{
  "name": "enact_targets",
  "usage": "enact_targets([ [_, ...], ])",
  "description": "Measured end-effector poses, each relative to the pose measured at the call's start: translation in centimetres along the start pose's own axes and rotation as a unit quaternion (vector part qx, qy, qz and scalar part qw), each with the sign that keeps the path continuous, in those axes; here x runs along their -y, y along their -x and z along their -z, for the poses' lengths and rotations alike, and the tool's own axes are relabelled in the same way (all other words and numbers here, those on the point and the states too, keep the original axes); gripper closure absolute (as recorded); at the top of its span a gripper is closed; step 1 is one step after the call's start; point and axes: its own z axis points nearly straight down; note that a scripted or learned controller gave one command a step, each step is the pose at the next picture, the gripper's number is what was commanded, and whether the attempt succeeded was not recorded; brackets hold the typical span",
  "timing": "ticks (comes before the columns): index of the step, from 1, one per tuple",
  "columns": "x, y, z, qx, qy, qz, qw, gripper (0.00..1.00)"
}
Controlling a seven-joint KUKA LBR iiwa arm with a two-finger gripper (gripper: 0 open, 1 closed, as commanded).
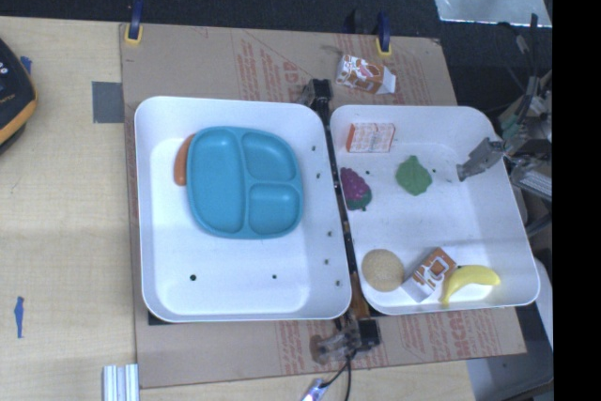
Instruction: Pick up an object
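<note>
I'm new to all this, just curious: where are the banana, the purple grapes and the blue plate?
banana (pixel 472 280), camera view, middle of its yellow curve.
purple grapes (pixel 355 188), camera view, centre of the bunch.
blue plate (pixel 246 182), camera view, ridge between its compartments.

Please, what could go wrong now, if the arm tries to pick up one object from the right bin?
1. The banana lies against the small carton and near the bin's rim, so a grasp there may hit the carton or the wall.
2. The round cookie looks flat and may slip.
3. The tool sits at the bin's right edge, far from the purple grapes by the left wall, where there is little room.
</note>
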Motion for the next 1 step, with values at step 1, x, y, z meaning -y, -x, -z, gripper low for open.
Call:
enact_targets([
  [1,-4.64,-2.70,-9.51,0.000,-0.002,0.001,1.0000,0.00],
])
